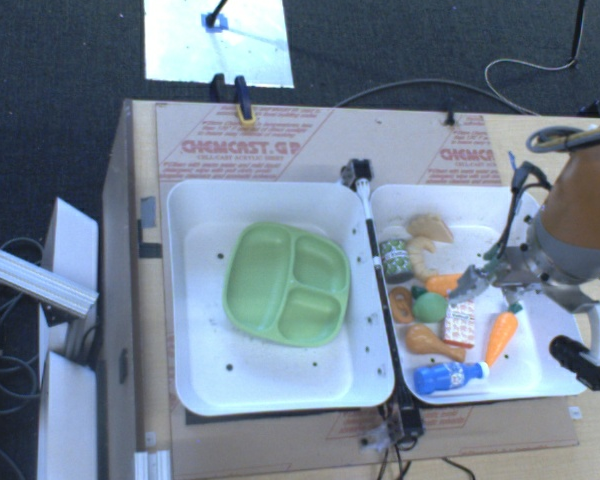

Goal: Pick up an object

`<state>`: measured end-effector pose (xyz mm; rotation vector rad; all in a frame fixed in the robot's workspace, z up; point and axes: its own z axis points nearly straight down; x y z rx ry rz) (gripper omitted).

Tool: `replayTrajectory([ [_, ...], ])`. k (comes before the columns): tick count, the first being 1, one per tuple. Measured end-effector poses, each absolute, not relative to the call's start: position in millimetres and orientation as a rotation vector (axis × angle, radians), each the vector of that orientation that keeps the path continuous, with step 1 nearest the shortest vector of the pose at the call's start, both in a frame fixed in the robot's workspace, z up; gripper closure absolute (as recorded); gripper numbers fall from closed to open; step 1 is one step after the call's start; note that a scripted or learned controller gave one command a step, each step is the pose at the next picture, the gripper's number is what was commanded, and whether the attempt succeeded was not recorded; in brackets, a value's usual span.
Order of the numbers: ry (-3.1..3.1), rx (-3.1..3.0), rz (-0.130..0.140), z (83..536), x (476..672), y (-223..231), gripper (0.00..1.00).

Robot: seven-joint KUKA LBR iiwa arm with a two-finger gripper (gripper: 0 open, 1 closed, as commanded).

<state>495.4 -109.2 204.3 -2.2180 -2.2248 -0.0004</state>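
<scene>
Two bins on desk: right bin (pixel 450 396) crowded with toys, tool (pixel 477 281), finger state not discernible, low beside carton (pixel 460 321) and carrot (pixel 499 336); risk: tight packing may cause a glancing, failed grasp.

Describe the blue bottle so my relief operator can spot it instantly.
Look in the right bin, the one crowded with toy food. Along its near wall lies the blue bottle on its side, white cap end toward the carrot. Nothing else there is blue.
</scene>
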Motion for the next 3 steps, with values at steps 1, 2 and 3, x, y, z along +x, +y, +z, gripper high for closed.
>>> replayTrajectory([
  [1,-2.222,-2.221,0.001,122,486.1,-155,0.00],
  [2,-2.228,-2.228,-0.009,89,490.1,-192,0.00],
  [3,-2.229,-2.220,-0.009,98,541.1,-121,0.00],
])
